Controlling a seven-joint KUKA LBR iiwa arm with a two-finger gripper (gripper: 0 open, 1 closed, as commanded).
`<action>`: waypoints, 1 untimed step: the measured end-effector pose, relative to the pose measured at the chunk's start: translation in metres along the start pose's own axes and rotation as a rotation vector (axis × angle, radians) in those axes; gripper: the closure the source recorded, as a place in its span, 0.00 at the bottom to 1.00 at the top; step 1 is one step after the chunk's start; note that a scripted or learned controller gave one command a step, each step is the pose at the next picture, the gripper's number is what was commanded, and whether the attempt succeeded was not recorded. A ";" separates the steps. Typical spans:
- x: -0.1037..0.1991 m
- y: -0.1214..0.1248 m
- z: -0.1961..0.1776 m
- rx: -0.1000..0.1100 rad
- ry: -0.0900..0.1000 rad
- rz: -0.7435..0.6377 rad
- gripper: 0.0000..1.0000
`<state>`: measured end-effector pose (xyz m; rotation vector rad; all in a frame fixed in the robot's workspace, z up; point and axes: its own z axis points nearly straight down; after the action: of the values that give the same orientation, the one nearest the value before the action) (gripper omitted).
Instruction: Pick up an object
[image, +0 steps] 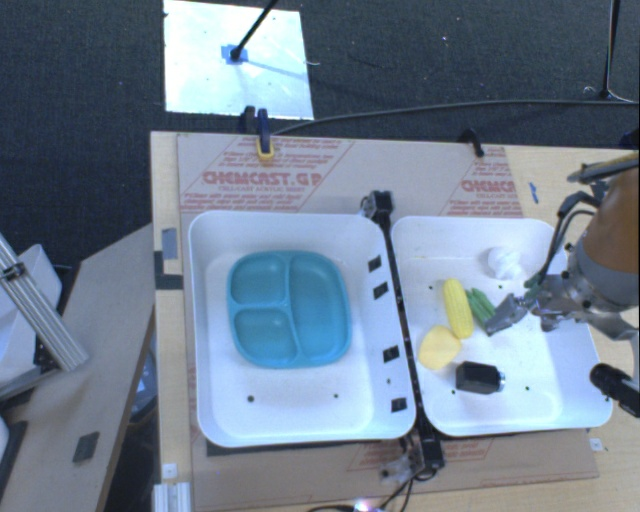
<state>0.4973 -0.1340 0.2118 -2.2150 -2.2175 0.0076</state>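
Note:
The right bin (530, 405) holds a yellow corn cob (457, 306), a green object (480, 301) just right of it, a pale yellow round piece (439, 348), a small black block (478, 377) and a crumpled white item (503, 262). My gripper (503, 313) reaches in from the right and hangs low over the bin, its tip right beside the green object. Whether it touches that object is hard to tell. Nothing is visibly held.
The left bin (205, 330) holds a blue divided plate (290, 307). A black divider with clips (392, 320) runs between the bins. The grey arm (600, 290) covers the right bin's right edge. A metal frame (40, 310) stands at the far left.

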 end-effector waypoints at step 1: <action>0.000 0.002 -0.005 -0.010 -0.002 -0.003 0.00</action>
<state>0.4997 -0.1339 0.2164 -2.2181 -2.2262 -0.0013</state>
